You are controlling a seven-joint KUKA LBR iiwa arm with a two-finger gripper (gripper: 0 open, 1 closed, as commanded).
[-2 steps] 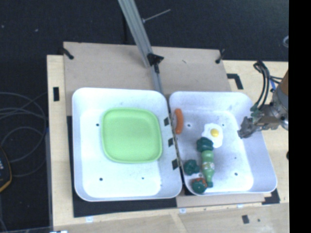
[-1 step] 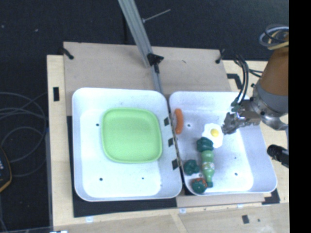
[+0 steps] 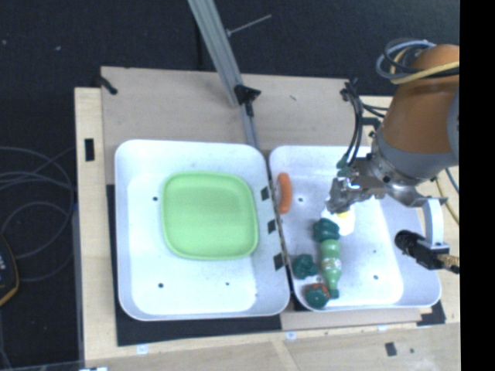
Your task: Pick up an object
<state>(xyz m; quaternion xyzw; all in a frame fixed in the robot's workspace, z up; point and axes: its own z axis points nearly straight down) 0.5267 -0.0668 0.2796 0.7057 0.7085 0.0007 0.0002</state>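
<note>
In the right bin (image 3: pixel 387 284) lie an orange carrot-like piece (image 3: pixel 284 192) by the left wall, a green and yellow object (image 3: pixel 329 229) in the middle, a pale green bottle-shaped item (image 3: pixel 331 263), a dark teal lump (image 3: pixel 304 266) and a teal and red piece (image 3: pixel 316 293) near the front. My gripper (image 3: pixel 340 203) hangs over the middle of this bin, just above the green and yellow object. Nothing shows between its tips from this angle.
The left bin (image 3: pixel 139 284) holds a light green square plate (image 3: pixel 209 215). A grey metal bar (image 3: pixel 220 45) slants down from the top to the divider between bins. Cables trail from the arm at the right.
</note>
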